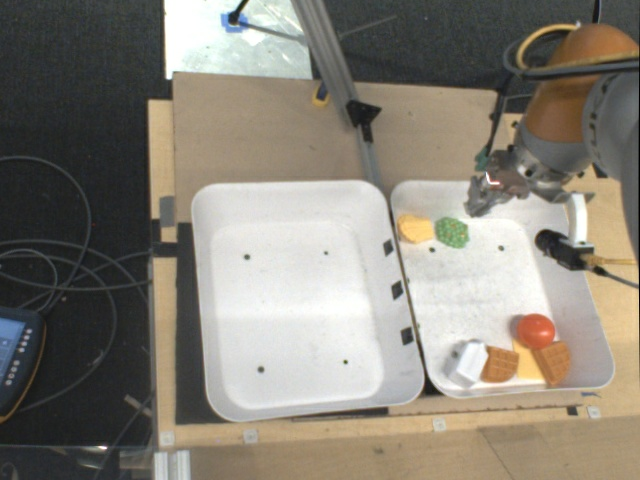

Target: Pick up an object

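Nearest obj to the gripper: green knobbly piece, just below-left of it, apart, lying flat on the right bin floor near the far wall. Roundish, no clear long axis, so no clear pointing direction. Just beyond it, further left from the gripper: yellow piece, slightly wider than tall, long axis approx left-right across the view, almost touching the green one.

Rest of the objs sit well away from the gripper, toward the near edge of the same bin: red ball; below it two orange waffle-textured pieces, one left, one right and tilted, w/ a thin yellow bit between them; white-grey blocky obj furthest left of that cluster, touching the left waffle piece.

Surface: two shallow white bins side by side, left bin w/ small dark dots on its floor, black clips along the shared edge. Both on a brown board bench. Around it dark carpet-like floor, loose cables at far left, a handheld screen unit at the left edge, a grey pole slanting in from the top, a pale sheet behind the bench w/ a blue mark.

Tool: gripper hangs over the far right corner of the right bin, grey arm w/ orange band behind it up-right. Nothing seen between the fingers; not touching any obj. Open or closed: can't tell, too small and dark.
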Controlling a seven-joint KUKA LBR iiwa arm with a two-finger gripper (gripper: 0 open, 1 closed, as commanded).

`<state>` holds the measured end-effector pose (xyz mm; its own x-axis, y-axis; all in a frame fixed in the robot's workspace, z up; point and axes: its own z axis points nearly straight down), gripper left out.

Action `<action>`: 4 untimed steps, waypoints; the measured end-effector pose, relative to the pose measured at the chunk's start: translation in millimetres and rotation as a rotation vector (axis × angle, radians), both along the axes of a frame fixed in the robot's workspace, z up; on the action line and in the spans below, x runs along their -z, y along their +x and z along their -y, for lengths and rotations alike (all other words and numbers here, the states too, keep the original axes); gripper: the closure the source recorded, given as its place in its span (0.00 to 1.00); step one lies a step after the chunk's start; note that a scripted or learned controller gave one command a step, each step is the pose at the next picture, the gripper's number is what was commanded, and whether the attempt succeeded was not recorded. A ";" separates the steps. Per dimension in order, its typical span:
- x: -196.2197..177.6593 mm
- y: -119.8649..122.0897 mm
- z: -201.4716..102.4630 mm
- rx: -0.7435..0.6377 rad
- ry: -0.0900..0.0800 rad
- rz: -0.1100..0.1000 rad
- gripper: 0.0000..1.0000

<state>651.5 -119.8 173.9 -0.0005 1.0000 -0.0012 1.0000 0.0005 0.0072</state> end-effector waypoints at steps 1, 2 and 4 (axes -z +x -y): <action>-53.5 -7.4 -3.6 -0.003 0.000 0.000 1.00; -64.2 -6.4 -3.6 -0.004 0.001 -0.004 1.00; -44.8 -26.8 -114.7 -0.010 0.003 -0.008 1.00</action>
